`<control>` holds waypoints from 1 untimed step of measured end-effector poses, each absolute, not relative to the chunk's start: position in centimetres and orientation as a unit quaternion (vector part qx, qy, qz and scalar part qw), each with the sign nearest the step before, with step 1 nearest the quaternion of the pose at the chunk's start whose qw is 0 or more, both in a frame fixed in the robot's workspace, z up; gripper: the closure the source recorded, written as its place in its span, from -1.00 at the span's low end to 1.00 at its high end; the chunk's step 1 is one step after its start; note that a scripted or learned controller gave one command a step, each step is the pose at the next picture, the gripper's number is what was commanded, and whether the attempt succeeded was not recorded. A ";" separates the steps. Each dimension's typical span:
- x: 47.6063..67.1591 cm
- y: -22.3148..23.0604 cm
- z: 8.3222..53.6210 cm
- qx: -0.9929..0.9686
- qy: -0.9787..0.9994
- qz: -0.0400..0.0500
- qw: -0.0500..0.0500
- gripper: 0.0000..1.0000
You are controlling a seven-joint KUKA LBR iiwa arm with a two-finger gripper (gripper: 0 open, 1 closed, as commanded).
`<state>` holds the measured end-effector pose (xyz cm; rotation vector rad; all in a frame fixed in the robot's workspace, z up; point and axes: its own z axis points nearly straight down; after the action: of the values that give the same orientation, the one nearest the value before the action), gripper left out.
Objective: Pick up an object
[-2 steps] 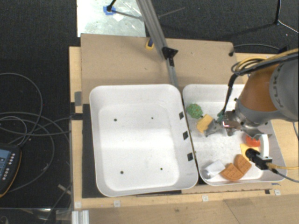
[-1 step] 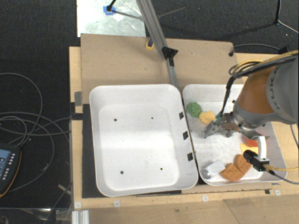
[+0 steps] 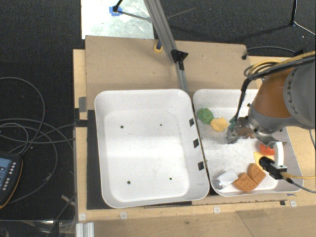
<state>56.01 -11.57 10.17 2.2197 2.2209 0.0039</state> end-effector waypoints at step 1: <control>55.6 -10.8 16.0 0.705 0.709 0.002 0.003 1.00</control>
<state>55.60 -10.83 15.97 2.2121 2.2236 0.0063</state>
